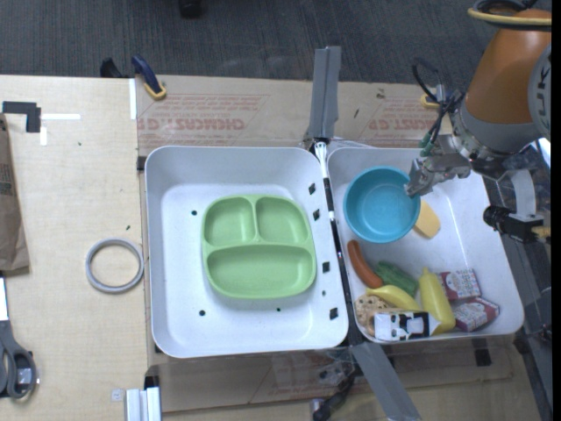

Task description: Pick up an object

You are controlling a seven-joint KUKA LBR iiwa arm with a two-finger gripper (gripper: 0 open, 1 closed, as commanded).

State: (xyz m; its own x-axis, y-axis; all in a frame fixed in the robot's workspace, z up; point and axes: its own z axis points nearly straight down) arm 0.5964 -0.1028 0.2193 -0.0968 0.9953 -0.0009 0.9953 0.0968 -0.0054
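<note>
A: Where the right bin (491, 235) met the arm, were the fingers (419, 182) clamped?
B: Yes, pinching the blue bowl (379, 205) by its right rim, far end, beside the cheese wedge (428, 222).

A: What sat on the surface (70, 191)?
B: Two white bins, left (166, 261) and right (491, 235), side by side; a tape ring (114, 264) lay left of them; scissors (16, 367) rested at the near-left edge.
</note>
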